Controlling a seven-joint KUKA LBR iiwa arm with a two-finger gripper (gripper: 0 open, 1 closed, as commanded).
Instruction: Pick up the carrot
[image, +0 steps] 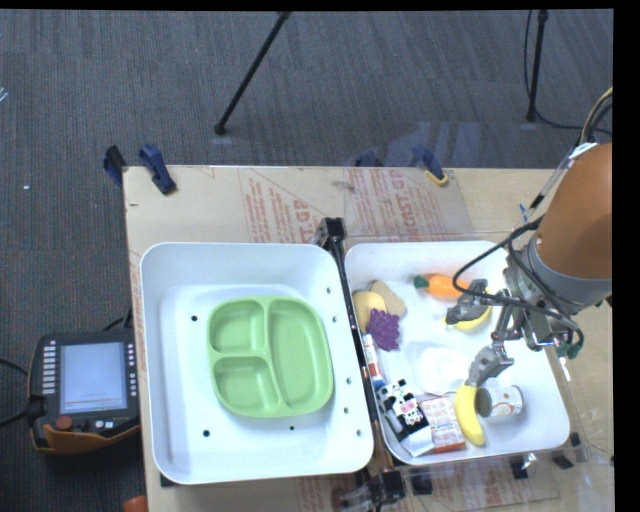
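The carrot (440, 286) lies in the right bin (555, 425), near its far wall, just behind the arm's jaws (487, 362). The jaws hang over the bin, apparently parted and holding nothing. The carrot looks light, stiff and smooth; gripping across its thick orange middle seems safest.

Grey arm (560, 265) with orange band, black cables, and a metallic hand (487, 368).

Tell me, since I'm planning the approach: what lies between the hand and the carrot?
In the camera view, a small yellow banana-like piece lies between the hand and the carrot.
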